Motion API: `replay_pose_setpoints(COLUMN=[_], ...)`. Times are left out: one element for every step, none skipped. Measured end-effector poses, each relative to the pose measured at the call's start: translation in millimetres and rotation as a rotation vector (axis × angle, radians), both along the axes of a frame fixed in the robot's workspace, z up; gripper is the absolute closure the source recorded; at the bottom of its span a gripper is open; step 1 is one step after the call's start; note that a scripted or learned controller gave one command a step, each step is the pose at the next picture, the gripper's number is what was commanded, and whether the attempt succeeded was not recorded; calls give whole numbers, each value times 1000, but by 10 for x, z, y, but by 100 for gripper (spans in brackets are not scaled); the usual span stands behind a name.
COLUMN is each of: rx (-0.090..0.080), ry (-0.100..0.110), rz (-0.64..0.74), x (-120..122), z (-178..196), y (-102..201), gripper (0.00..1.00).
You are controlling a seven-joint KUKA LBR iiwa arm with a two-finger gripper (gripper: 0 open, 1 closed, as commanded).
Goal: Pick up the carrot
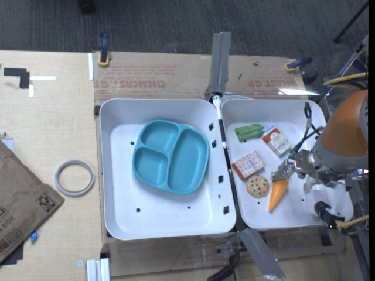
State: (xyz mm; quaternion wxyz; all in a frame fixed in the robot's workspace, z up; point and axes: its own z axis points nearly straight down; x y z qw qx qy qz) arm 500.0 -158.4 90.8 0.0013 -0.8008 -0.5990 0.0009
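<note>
The carrot [278, 194] lies in the right bin [293, 224], tip pointing down-left, just beside a cookie [257, 186]. The gripper [286, 171] sits at the carrot's thick upper end, touching it; whether it is spread or pinching I cannot tell.

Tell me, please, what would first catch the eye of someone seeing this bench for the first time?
Probably the teal divided plate, alone in the middle of the left bin. Next, the orange carrot in the right bin, lying beside a cookie, with the end effector right at its upper end and the grey-and-orange arm behind.
</note>
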Motion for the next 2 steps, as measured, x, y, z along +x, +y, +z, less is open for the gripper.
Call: replay_pose_setpoints(rx=[0,-2], ry=[1,0], rz=[-3,-123], x=[0,-55], z=[85,913], y=[-5,643], gripper=[100,100])
